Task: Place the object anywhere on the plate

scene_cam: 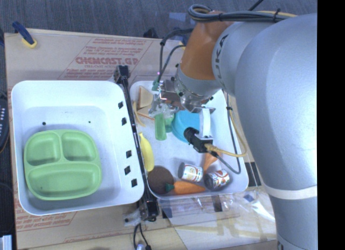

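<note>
At the near edge of the worktop (43,222), the right bin (237,181) holds a carrot (188,188) lying along its near wall, with a brown round object (160,179) touching the carrot's left end. Just behind them lie two small cans (191,173), one beside the other (218,179). A yellow banana (146,154) runs along the bin's left wall. In the left bin (32,95), toward its near left corner, sits the green divided plate (62,164), nothing on it. Farther back in the right bin, a blue object (186,122) lies mid-bin, and a green cylindrical piece (160,126) stands just left of it, directly under the gripper (160,106). Whether the gripper's fingers are spread or pressed together cannot be told. A tan wedge (144,99) rests in the bin's far left corner.
</note>
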You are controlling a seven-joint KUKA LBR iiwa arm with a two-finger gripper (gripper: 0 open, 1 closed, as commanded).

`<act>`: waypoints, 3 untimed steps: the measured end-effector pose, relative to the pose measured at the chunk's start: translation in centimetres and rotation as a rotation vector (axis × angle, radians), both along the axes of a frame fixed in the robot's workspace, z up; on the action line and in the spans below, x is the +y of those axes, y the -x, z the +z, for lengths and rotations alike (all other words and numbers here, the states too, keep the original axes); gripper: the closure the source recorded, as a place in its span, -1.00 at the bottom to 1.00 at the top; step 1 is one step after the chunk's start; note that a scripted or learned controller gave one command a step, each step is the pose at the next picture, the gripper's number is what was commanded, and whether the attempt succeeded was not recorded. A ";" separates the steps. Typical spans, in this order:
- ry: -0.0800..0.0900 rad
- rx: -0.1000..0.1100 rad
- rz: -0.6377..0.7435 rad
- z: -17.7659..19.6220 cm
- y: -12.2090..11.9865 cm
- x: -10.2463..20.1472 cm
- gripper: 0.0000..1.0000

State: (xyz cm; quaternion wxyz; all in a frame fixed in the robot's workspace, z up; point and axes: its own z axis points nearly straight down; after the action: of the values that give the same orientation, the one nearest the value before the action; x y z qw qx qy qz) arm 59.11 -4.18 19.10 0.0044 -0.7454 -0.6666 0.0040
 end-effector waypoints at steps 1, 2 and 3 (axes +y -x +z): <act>-0.001 -0.002 0.139 3.4 3.9 3.6 1.00; 0.001 0.005 0.028 -0.1 2.7 8.3 1.00; -0.002 0.001 0.562 -1.1 7.7 15.5 1.00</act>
State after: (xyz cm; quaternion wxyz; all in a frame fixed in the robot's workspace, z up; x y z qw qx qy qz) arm 51.37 11.32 17.99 0.0040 -0.5313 -0.8472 0.0049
